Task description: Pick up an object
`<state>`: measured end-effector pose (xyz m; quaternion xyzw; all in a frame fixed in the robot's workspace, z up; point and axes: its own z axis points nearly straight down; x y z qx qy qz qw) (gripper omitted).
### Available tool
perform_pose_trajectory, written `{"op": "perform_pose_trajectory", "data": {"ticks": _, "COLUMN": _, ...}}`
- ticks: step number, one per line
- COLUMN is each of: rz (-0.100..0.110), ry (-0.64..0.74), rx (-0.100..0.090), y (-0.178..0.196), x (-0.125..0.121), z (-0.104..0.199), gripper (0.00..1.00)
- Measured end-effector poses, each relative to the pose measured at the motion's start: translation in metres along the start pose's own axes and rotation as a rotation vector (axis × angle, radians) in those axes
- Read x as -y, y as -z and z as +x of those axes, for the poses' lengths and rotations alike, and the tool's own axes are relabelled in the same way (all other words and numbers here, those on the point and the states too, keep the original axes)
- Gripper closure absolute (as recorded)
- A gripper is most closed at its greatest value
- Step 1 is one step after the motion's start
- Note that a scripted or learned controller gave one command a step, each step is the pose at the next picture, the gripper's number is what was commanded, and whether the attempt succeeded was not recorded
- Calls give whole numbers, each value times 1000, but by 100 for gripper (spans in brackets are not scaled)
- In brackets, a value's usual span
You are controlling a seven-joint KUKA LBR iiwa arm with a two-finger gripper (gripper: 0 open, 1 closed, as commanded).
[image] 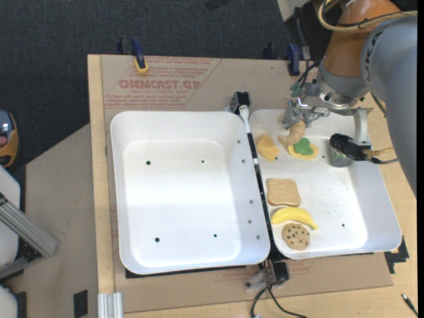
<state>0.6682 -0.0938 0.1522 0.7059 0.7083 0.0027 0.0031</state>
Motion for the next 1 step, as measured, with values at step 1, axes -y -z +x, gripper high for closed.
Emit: {"op": "perform_pose_trajectory", "data": {"ticks": 1, "rz": -2, "ry": 4, "rx": -2, "y": 83, "x": -1, "z": 65, "gripper": 100}}
